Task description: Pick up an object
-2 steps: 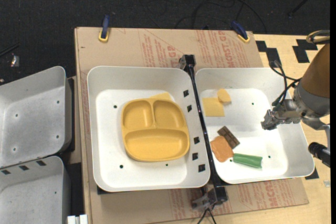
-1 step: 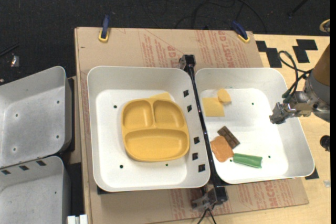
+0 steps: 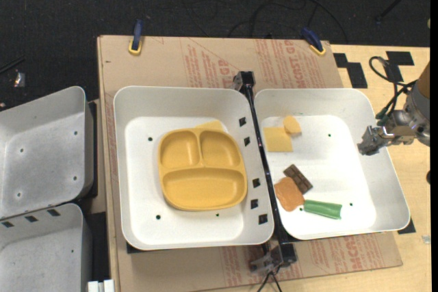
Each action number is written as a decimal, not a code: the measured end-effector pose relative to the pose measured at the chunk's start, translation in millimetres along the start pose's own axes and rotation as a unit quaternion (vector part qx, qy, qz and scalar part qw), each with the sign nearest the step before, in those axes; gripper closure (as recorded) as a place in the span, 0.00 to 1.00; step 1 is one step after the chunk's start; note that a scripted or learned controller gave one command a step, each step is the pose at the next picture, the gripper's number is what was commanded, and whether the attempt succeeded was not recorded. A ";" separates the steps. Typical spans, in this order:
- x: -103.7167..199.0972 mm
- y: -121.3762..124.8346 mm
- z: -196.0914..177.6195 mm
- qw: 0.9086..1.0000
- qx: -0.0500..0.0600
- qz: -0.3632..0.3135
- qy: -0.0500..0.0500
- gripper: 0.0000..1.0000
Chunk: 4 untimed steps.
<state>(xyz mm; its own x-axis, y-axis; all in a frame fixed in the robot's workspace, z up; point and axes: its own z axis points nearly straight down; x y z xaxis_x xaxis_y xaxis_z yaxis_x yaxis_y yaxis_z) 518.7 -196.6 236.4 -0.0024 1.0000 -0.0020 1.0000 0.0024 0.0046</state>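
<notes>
The right bin (image 3: 383, 167) holds a pale yellow block (image 3: 277, 139), a small yellow-orange piece (image 3: 292, 125), a brown bar (image 3: 298, 178), an orange flat piece (image 3: 289, 194) and a green stick (image 3: 322, 208). My gripper (image 3: 371, 143) hangs over the right bin's right rim, well to the right of all these objects. Nothing shows between its fingers.
The left bin (image 3: 130, 147) carries a yellow divided tray (image 3: 202, 169). A black divider (image 3: 256, 161) runs between the two bins. Both bins rest on a cardboard sheet (image 3: 198, 58) held by clamps. Grey metal panels (image 3: 41, 147) lie to the left.
</notes>
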 end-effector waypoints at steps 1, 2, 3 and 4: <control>51.4 -1.5 -9.4 1.000 0.002 -0.002 0.001 1.00; 102.0 0.8 -14.0 1.000 0.002 -0.003 0.002 1.00; 147.4 1.3 -7.5 1.000 0.002 -0.002 0.001 1.00; 205.2 -3.7 4.1 1.000 0.003 -0.003 0.002 1.00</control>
<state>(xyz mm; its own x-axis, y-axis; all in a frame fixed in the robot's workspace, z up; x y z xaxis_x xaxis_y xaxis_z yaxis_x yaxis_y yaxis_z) 514.6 8.6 231.9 -0.0082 1.0000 0.0021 1.0000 0.0082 -0.0015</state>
